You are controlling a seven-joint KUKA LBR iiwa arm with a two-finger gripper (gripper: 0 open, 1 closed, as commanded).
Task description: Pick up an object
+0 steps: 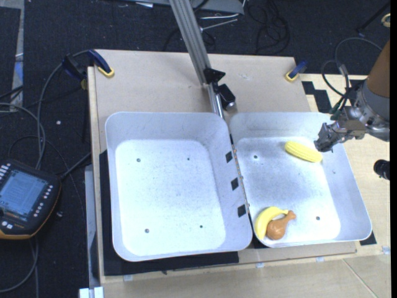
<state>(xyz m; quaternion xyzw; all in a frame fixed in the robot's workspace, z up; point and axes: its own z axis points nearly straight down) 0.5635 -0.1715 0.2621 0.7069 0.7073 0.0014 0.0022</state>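
In the right bin (pixel 347 185) a yellow corn-like piece (pixel 303 151) lies near the back right. A yellow banana (pixel 268 216) sits at the front left corner of that bin, with an orange-brown drumstick-shaped piece (pixel 278 226) resting against it. My gripper (pixel 325 141) hangs at the bin's right rim, just right of the yellow piece and very close to its end. Nothing shows between its fingertips.
The left bin (pixel 118 141) stands beside the right one, with black clips along the shared wall (pixel 234 172). A metal pole (pixel 193 39) rises from the back middle. Yellow clamps (pixel 105 71) hold the board's back corners. A pendant (pixel 22 197) lies on the floor at left.
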